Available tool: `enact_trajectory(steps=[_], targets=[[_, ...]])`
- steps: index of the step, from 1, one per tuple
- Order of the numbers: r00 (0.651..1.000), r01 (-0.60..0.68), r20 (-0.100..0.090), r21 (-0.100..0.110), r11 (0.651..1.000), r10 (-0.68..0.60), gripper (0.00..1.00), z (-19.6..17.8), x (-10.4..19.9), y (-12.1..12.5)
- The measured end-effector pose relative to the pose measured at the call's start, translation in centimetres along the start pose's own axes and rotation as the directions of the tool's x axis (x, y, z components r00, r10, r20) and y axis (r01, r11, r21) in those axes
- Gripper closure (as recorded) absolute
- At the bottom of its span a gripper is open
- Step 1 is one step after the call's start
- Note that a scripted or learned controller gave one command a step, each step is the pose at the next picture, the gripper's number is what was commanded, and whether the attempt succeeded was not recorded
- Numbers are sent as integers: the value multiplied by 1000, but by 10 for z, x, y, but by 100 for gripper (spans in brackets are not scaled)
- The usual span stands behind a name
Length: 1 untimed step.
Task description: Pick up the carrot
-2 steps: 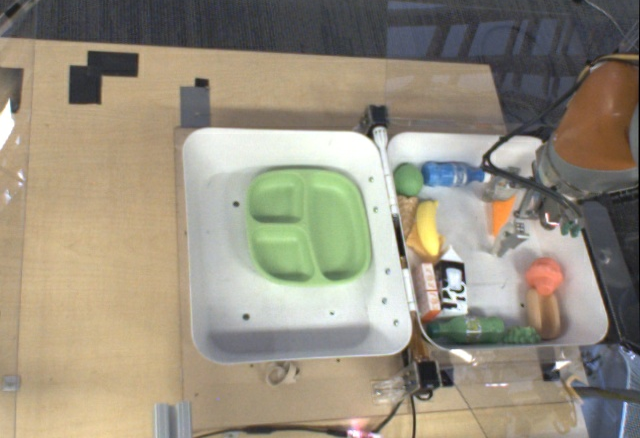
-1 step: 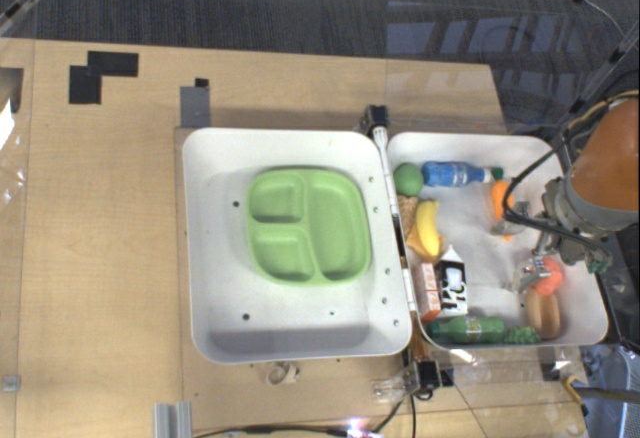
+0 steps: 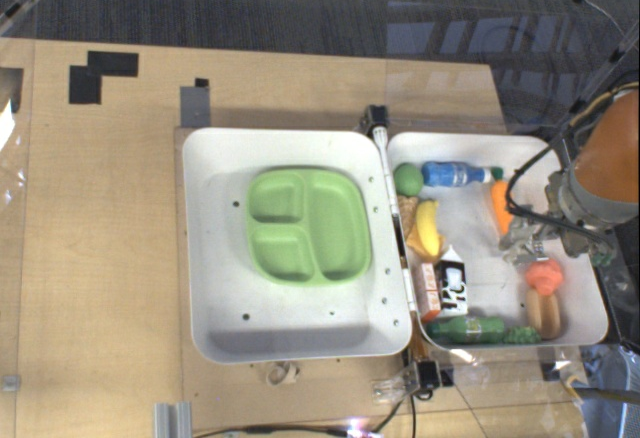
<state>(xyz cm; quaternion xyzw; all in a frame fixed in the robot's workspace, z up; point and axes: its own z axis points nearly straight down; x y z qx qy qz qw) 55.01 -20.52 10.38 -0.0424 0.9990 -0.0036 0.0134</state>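
Bench (image 3: 100, 256) front edge nearest. Carrot (image 3: 499, 207) just left of hand (image 3: 527, 244), long axis running front-back. Hand's opening: can't tell; nothing seen held.

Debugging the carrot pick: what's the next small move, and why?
Probably shift the gripper toward the far wall and lower it over the carrot. It sits just nearer the camera than the carrot, which lies loose on the right bin floor beside the blue bottle.
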Motion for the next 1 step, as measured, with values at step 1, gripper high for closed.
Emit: enact_trajectory(steps=[1], targets=[[725, 689, 1, -2, 725, -689, 100, 11, 36, 25]])
